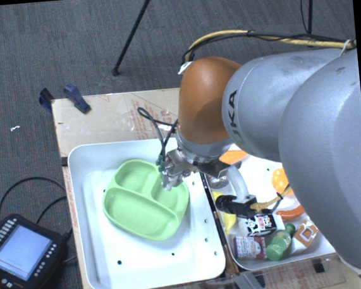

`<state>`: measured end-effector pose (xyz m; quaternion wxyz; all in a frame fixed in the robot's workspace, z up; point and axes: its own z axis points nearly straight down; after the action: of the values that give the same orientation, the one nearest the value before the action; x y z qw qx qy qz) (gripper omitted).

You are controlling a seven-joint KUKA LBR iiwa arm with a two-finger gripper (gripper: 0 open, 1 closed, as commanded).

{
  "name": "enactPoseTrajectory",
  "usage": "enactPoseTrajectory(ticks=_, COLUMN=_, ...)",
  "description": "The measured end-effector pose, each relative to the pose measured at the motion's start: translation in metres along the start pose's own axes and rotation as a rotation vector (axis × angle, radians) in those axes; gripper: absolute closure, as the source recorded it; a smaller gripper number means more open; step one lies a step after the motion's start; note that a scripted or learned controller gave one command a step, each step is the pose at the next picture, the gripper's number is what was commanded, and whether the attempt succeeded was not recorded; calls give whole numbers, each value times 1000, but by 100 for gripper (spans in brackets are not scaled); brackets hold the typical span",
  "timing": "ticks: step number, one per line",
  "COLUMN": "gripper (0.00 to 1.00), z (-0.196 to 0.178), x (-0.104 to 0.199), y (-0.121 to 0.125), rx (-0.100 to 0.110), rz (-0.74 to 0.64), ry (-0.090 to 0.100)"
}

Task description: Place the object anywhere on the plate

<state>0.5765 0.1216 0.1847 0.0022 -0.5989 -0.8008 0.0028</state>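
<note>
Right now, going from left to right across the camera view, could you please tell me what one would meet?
Handheld screen → blue clamp → green plate → hand → green bottle

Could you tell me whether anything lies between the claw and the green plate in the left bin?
Nothing visible does. The claw hangs directly over the right edge of the green plate, which lies alone in the left bin. The toys and packets sit in the right bin, away from the plate. Whether the claw carries anything I cannot tell.
</note>
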Motion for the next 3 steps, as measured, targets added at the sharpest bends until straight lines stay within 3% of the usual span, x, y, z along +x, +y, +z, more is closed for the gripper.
enactPoseTrajectory(ticks=1, gripper=100, z=6, x=49, y=-42, rx=2, rz=3, ry=0)
enactPoseTrajectory(ticks=2, gripper=100, z=-19, x=19, y=-63, rx=1, rz=289, ry=0)
enactPoseTrajectory(ticks=3, gripper=100, z=-46, x=60, y=-58, rx=-1, rz=3, ry=-1)
